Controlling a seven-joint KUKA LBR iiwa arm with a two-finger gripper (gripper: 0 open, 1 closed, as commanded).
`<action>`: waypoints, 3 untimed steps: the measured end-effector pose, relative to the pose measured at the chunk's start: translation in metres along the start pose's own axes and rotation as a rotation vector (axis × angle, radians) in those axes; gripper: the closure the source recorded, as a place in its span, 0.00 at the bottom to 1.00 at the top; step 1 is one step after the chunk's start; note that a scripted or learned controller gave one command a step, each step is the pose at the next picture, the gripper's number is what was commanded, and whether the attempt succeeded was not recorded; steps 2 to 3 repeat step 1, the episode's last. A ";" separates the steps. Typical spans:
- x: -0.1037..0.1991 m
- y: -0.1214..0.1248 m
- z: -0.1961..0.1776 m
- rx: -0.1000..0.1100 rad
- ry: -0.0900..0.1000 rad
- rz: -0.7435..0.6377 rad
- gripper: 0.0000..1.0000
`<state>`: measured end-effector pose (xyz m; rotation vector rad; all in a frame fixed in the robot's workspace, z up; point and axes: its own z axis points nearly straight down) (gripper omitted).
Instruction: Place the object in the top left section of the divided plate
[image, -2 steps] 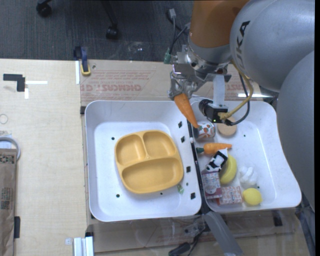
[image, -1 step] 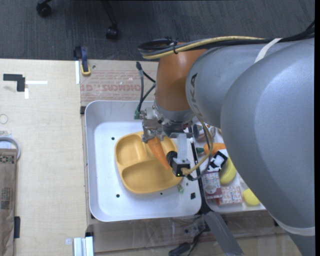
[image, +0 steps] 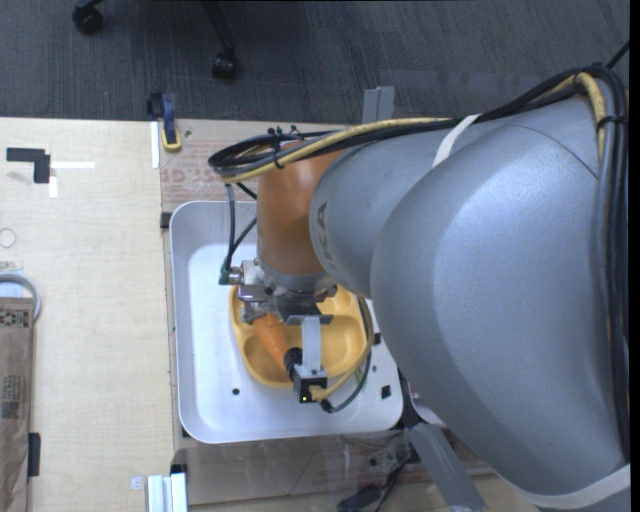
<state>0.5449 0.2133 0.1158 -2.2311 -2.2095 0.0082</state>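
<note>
**Arm low over the yellow divided plate in the white bin**

The grey KUKA arm with its orange band (image: 285, 215) reaches in from the right and hangs over the shallow white plastic bin (image: 200, 400). Its bulky grey links cover most of the right half of the view. Below the orange band, the metal wrist and two-finger gripper (image: 290, 320) sit directly above the yellow plastic divided plate (image: 345, 345), which lies on the bin floor. Whether the jaws are open, closed or gripping anything cannot be told, because the wrist housing hides them from above.

Just beneath and slightly to the left of the jaws lies an orange, carrot-like object (image: 268, 332) in the plate; which section it sits in cannot be made out, nor whether the gripper touches it. A small black module with a green light (image: 306, 388) hangs off the wrist on the near side of the jaws, over the plate's edge. Black and yellow cables (image: 270, 152) loop beyond the wrist.

Well to the left of the jaws, on the pale wooden bench (image: 90, 300), a brown paper bag with small printed writing (image: 14, 390) lies at the edge; the print is too small to read. Faint reddish lettering on the cardboard (image: 190, 172) beyond the bin is also illegible.
</note>
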 end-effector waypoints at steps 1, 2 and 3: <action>0.013 -0.051 -0.016 0.001 0.000 -0.320 1.00; 0.013 -0.051 -0.016 0.001 0.000 -0.320 1.00; 0.013 -0.051 -0.016 0.001 0.000 -0.320 1.00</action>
